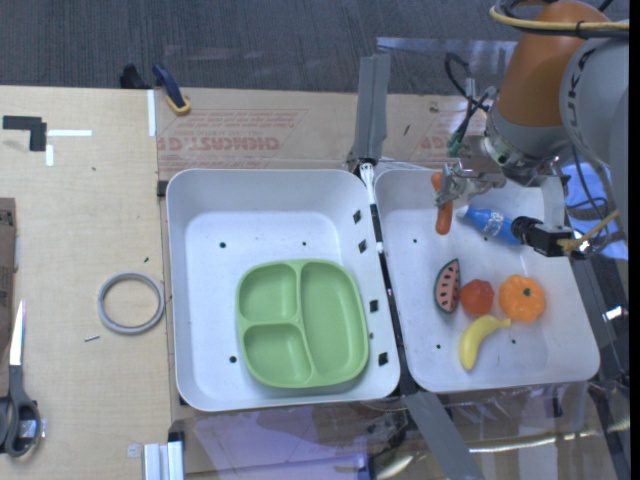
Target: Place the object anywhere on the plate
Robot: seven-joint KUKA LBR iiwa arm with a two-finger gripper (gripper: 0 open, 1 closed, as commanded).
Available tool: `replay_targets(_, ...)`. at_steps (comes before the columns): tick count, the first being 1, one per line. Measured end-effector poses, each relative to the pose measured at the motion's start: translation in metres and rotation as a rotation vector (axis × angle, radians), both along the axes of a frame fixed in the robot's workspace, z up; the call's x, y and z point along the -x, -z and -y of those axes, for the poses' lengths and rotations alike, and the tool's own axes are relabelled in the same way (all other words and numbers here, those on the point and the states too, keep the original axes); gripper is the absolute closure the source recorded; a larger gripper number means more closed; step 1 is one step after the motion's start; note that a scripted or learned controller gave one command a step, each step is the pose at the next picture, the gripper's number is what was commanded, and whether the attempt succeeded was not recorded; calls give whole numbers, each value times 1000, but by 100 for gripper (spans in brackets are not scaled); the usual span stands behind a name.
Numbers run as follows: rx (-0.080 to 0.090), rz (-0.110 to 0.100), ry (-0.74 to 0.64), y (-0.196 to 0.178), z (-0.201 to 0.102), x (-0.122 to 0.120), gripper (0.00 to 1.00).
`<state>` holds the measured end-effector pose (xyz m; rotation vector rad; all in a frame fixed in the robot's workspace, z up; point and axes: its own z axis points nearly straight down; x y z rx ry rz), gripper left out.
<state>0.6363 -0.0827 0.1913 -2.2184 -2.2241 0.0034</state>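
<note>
Two white bins side by side on the bench. Left bin (200, 268) carries a green plate (300, 321) with three compartments, lying flat near the bin's centre.

Right bin (420, 358) holds the loose items: a watermelon slice (446, 286) standing on edge, a red tomato-like piece (477, 295) touching it on the right, an orange pumpkin-like piece (521, 299) just beyond that, and a yellow banana (478, 340) below them, curved, near the front wall. A blue object (485, 219) lies toward the back of the bin, partly under the arm.

Arm comes in from the right — orange band high up, grey wrist below. Gripper (444, 206) hangs over the back-left corner of the right bin, close to the divide between the bins. A slim orange-red piece, carrot-like (443, 218), hangs upright right at the fingertips and looks pinched between them, fingers closed narrow on its top end — well apart from the plate.

Off to the left on the bench: a grey ring (130, 301) and scissors (18, 408) by the edge.
</note>
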Motion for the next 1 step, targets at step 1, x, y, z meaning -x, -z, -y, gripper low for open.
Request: replay_targets(1, 0, -2, 2, 0, -63, 57, 100)
